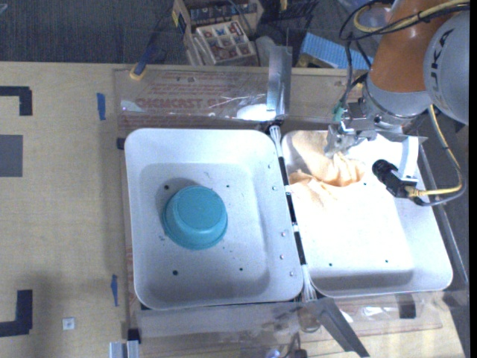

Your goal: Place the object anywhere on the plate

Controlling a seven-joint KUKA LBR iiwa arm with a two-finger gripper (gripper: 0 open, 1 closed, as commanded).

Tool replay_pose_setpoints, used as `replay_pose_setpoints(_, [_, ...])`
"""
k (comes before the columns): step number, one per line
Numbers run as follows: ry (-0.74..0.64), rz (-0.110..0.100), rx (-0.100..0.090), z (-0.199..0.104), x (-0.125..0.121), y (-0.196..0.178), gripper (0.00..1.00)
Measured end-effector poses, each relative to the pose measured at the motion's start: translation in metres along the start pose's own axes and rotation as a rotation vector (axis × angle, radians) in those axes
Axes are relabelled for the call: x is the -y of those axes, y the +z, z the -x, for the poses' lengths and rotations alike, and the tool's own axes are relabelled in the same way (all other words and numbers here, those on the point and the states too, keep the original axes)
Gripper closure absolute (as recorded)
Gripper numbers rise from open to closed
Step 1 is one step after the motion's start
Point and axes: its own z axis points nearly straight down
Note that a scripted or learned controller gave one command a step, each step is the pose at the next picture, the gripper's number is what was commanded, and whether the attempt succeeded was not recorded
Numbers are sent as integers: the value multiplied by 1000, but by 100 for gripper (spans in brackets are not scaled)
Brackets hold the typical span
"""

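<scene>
Nearest to the camera, the front rims of the two shallow white plastic bins are lying side by side, touching along the middle seam. The left bin (149, 282) is holding a round teal plastic plate (195, 215), which seems to be sitting upside down like a low dome, a little left of the bin's middle. Small dark specks are lying around it on the white floor.

The right bin (387, 263) is showing a wide bare floor in its near half. Further back, in its far left corner, a soft peach-orange cloth (328, 174) is lying crumpled, with one part drawn up into a peak. The two-finger gripper (339, 142) is standing right at this peak, and the cloth is appearing pinched between the fingertips, though the fingers are small here and partly blurred. So the cloth is staying in the right bin, well apart from the plate.

Behind the gripper, the grey arm with its orange band (399, 43) is reaching in from the upper right, with yellow and black cables hanging beside it.
</scene>
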Motion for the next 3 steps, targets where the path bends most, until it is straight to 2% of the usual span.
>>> replay_pose_setpoints(1, [-2,2,0,0,-1,-6,100])
replay_pose_setpoints(3, [-802,7,1,-95,-19,-19,100])
